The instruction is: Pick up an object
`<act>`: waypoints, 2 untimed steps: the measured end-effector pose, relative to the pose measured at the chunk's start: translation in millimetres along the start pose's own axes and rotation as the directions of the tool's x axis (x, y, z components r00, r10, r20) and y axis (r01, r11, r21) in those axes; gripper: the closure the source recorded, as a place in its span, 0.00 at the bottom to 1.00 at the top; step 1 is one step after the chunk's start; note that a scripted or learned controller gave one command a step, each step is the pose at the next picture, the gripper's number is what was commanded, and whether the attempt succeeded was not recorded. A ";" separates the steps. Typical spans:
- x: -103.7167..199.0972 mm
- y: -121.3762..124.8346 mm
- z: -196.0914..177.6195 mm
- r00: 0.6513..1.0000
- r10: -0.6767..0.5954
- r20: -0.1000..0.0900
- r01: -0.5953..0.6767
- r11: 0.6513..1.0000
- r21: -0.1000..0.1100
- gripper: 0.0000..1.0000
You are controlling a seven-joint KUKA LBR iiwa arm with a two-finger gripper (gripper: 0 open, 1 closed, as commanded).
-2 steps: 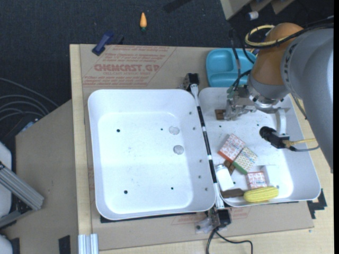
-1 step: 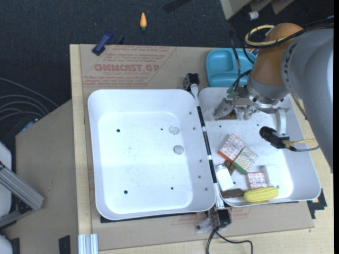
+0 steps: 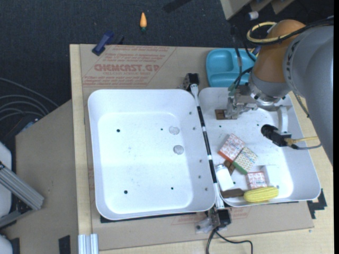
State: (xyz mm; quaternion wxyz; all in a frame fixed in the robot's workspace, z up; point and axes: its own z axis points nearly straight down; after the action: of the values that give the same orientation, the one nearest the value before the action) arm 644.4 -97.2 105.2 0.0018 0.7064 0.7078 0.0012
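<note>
My gripper (image 3: 233,111) is low over the far left part of the right bin (image 3: 302,165). A small brown block (image 3: 220,114) lies just left of it; I cannot see whether they touch. Toward the bin's near side lie a red-patterned box (image 3: 231,146), a green-edged box (image 3: 245,159) and a pink box (image 3: 257,179). A yellow corn cob (image 3: 260,194) rests against the front wall. A white block (image 3: 225,178) and a brown piece (image 3: 230,193) lie by the left wall.
The left bin (image 3: 106,120) holds two small clear discs (image 3: 174,130) (image 3: 178,150). A blue tray (image 3: 224,67) stands behind the right bin. A blue clip (image 3: 102,43) lies at the board's far edge, and an orange bit (image 3: 143,20) beyond it.
</note>
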 end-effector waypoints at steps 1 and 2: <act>0.0 -0.1 0.1 1.000 0.000 0.000 0.000 1.000 0.000 0.00; 0.2 0.5 -10.1 1.000 0.000 0.000 0.000 1.000 -0.002 1.00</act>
State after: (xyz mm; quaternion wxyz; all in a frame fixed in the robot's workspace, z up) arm 644.9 -97.0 115.4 0.0026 0.7063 0.7080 0.0017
